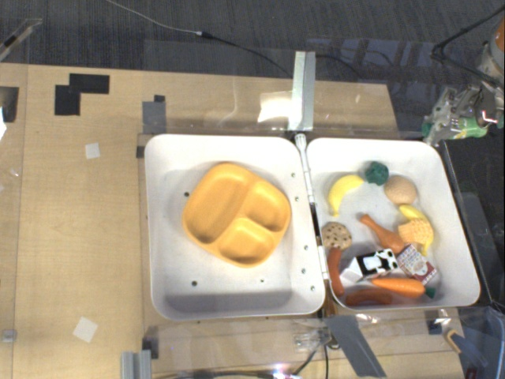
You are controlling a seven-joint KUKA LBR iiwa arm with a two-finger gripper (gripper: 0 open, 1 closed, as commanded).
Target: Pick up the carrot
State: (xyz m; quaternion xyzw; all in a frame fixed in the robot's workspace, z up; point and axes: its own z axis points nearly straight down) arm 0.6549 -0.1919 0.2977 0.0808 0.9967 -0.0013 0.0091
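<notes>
No lettering is legible; the print on the small red packet (416, 262) is blurred.

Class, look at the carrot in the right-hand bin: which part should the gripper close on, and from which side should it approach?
Grip the carrot around the middle of its orange body, coming straight down from above. It lies flat and lengthwise along the near wall of the right bin, so the fingers should probably close across its narrow width. The hot dog and small carton crowd its sides, leaving little room.

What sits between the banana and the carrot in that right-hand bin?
In the camera view, a chicken drumstick and a black-and-white carton lie between the banana and the carrot.
</notes>
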